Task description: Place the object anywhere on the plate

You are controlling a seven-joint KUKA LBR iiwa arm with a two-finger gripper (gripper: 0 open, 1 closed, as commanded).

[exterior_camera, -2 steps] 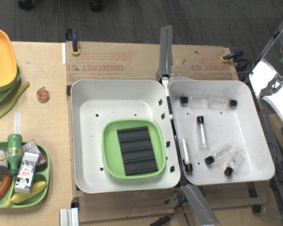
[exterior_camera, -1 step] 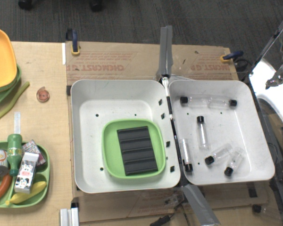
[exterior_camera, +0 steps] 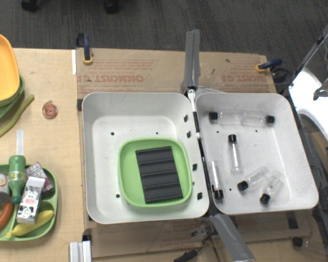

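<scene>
We see the green plate (exterior_camera: pixel 154 173), bearing a dark ribbed block (exterior_camera: pixel 159 173), in the left bin (exterior_camera: pixel 98 146). Right of the plate, in the right bin (exterior_camera: pixel 295 146), lie clear vials; the nearest vial (exterior_camera: pixel 234 153) runs lengthwise, top to bottom. We cannot tell the jaws' state.

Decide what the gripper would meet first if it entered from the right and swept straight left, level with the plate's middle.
Probably the right bin's outer wall; if it rides above that, the clear black-capped tubes lying in that bin come next. Height is unclear.
</scene>
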